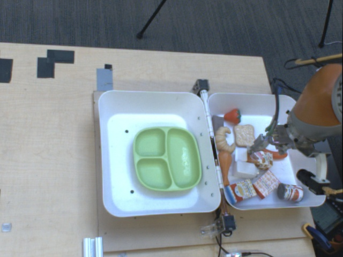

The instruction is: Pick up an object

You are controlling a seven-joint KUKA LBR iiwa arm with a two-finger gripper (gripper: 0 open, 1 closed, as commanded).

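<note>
A pale wooden bench (48, 143) filled most of my screen, with dark grey carpet beyond its far edge and two shallow white bins set side by side on it. The left bin (115, 143) held a light green divided plate (166, 158) with three compartments, lying flat near the middle. The right bin (252, 101) was crowded: a red strawberry-like piece (232, 115) at the far side, a square cracker (244, 135) just beside a pale croissant (223, 138), an orange carrot shape (225, 165) along the left wall, a white block (245, 169), two small printed packets (256, 186) near the front, and a small can (291, 193) lying on its side at the front right. My arm (319, 108) came in from the right, its orange band above the wrist, and the gripper (269, 143) hung low over the middle of that bin. A round red-and-white object (261, 159) lay right at its tip, touching or just under it. I could not tell how the jaws stood, nor whether anything was between them.
</note>
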